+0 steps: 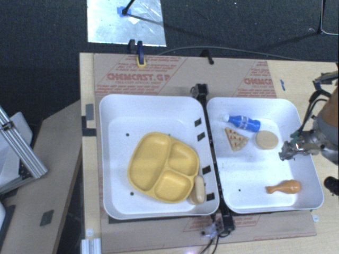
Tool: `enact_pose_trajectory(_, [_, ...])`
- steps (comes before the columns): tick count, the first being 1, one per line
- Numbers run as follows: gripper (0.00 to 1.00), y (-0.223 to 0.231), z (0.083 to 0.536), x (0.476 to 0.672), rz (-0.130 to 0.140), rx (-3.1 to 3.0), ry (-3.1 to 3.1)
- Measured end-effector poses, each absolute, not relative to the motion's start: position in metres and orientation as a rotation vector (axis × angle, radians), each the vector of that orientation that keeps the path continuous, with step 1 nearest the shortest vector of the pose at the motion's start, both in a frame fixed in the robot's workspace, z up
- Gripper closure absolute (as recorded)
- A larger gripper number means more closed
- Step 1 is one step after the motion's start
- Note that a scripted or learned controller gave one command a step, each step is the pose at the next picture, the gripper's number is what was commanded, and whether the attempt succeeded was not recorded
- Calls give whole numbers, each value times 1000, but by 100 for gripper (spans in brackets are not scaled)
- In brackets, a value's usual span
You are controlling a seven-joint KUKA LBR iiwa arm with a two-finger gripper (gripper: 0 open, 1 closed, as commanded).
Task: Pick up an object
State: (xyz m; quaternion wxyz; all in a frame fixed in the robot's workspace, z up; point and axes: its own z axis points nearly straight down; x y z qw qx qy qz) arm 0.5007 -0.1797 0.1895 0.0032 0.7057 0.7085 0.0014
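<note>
1. While the arm reaches in from the right edge of the frame, we see its claw (290,151) hanging over the right rim of the right bin (307,192), at mid-height of the picture.
2. We judge that the pickable things sit loose in the bins so that any of them can be taken from above: in the right bin a blue bottle (243,123) lies on its side toward the upper left, a tan wedge-shaped piece (235,139) just below it, and a round beige disc (267,139) just beside the wedge.
3. Lower right in that bin lies an orange drumstick-shaped toy (283,187), well apart from the other three and nearest beneath the claw.
4. At left, the left bin (119,115) carries a yellow divided tray (161,165), with a small pale oblong piece (198,189) touching its lower right corner.
5. As for the claw, we cannot tell how it stands (it is small and dark against the bin wall), and we see nothing held in it; it looks clear of every object.
6. Our judgement: the pick is not yet made.
</note>
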Motion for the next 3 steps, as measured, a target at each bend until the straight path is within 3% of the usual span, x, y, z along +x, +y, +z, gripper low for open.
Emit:
enact_pose_trajectory(1, [100, -183, 234, 498, 5, 2213, 2221])
enact_pose_trajectory(3, [100, -87, 238, 560, 6, 2209, 2231])
